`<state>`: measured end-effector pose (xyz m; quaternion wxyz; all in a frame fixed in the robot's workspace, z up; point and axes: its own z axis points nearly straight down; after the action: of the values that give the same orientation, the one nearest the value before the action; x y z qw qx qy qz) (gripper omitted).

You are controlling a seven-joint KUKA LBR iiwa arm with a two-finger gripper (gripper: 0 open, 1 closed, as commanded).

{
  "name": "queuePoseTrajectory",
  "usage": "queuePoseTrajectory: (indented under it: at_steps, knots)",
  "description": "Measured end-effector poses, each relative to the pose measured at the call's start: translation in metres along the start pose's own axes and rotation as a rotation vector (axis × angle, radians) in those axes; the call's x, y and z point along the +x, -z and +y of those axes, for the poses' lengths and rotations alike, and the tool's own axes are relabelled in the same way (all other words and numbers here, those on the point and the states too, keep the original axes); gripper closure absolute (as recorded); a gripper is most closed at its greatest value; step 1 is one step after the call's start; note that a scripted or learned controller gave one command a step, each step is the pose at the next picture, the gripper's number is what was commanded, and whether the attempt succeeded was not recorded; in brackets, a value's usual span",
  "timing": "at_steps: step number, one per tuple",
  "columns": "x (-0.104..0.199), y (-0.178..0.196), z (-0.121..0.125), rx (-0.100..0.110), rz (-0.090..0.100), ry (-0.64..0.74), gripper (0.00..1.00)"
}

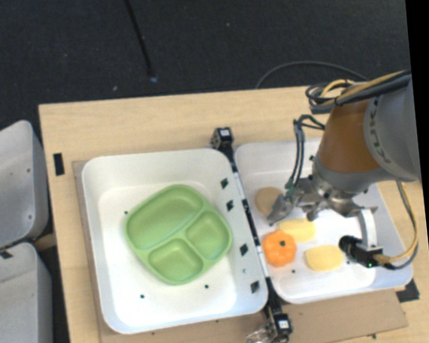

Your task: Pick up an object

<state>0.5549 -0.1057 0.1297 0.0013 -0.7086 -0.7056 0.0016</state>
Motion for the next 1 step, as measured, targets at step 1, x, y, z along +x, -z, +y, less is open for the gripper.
queuePoseTrajectory:
  at_steps: [1]
  knots:
    - [-0.0013,-0.0292,0.0009,-0.006,-0.002,-0.001,0.00]
